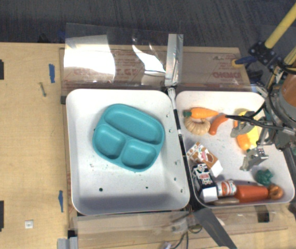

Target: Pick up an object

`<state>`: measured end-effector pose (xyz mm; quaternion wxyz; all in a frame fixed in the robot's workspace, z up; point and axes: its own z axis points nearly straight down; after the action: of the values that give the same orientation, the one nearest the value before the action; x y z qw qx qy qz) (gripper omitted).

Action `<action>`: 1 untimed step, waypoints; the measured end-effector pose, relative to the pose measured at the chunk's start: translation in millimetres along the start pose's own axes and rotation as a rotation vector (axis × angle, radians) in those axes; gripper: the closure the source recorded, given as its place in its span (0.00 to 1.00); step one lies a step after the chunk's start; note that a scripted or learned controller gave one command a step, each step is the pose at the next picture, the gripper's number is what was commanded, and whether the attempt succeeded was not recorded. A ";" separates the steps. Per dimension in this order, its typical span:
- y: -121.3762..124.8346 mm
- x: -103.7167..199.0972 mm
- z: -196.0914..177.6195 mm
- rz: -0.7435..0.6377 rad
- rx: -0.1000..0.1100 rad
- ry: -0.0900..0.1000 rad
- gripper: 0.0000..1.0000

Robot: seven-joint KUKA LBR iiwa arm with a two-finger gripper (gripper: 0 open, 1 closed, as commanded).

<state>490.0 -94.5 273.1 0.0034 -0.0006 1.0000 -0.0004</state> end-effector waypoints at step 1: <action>-24.8 -64.5 151.6 -0.037 -0.004 0.016 0.00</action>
<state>555.5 -119.3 122.0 -0.0045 -0.0192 0.9998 0.0015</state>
